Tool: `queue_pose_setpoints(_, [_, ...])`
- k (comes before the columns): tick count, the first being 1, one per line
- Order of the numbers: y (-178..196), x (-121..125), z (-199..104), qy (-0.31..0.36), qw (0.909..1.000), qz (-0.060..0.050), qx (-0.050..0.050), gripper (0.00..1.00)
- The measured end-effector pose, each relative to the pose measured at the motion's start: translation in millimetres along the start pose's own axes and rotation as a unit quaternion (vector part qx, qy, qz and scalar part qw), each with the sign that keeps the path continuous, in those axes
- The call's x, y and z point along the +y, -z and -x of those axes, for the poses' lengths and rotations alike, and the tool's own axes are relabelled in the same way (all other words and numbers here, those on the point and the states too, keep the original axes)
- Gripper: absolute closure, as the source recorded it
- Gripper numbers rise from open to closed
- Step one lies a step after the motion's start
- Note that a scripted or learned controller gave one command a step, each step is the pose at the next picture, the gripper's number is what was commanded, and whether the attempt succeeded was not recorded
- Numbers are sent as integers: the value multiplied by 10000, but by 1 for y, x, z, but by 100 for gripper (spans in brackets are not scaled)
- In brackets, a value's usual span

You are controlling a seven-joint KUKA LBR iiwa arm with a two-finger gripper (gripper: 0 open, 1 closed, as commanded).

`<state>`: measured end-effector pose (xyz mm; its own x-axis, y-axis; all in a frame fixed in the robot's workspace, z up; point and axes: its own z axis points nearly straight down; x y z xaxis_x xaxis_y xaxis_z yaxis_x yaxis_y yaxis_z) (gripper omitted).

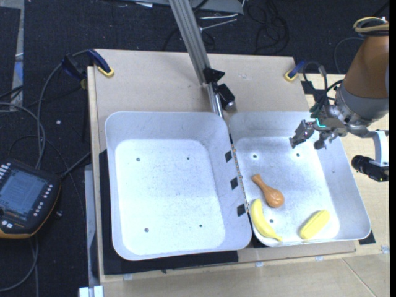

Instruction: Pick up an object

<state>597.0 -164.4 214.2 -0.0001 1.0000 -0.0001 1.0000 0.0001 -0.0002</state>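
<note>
Three items lie in the right bin [346, 184]: an orange pear-shaped toy [270, 192] near the middle, a yellow banana [263, 221] at the front left corner, and a yellow block [314, 224] at the front. My gripper [308, 137] hangs above the back part of the right bin, up and to the right of the orange toy and well apart from it. Its two dark fingers stand spread with nothing between them.
The left bin [124, 135] sits beside the right one, sharing a raised rim with black clips [234, 173]. A slanted metal pole [193, 36] rises behind the bins. Blue-and-yellow clamps [99, 64] hold the bench corners. A handheld pendant [23, 197] lies far left.
</note>
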Motion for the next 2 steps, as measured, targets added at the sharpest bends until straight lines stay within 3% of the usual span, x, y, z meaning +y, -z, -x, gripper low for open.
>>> queue_pose_setpoints(1, [0,0,0,0,10000,0,0,0])
queue_pose_setpoints(2, [-56,-10,0,-1,10000,-21,4,0])
